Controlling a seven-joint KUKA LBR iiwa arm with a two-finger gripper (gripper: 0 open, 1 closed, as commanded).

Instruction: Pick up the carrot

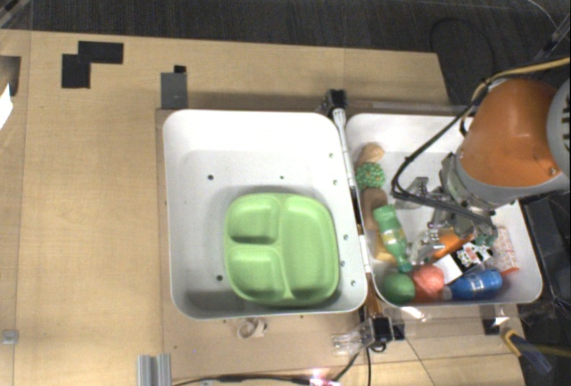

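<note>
Right bin, low over the pile: hand (443, 235) sits down among the toy food, arm (508, 143) coming in from the right above it.
Hand state: cannot tell, wrist and cables cover it.
Carrot: orange piece (449, 242) right under the hand, touching or nearly so; most of it hidden, so it is likely the carrot, not certain.
Hold: nothing seen clamped, so no grasp claimed.
Why the hand is there: looks lined up over the carrot for a pick from above, since the pile is too tight to come in from the side.
Just left of hand: green bottle (387, 230), packed close.
Below-left of hand: green ball (398, 287) and red ball (429, 281), touching each other.
Below hand: blue piece (475, 284) by the bin's near wall.
Far left of hand: green tray (282, 245) lying flat in the left bin (192, 143), well apart, not in play.
Right bin (525, 288): crowded, things lean on each other.
Risk: neighbours may get nudged or caught with the carrot.
Desk (89, 224): carries both bins side by side.
</note>
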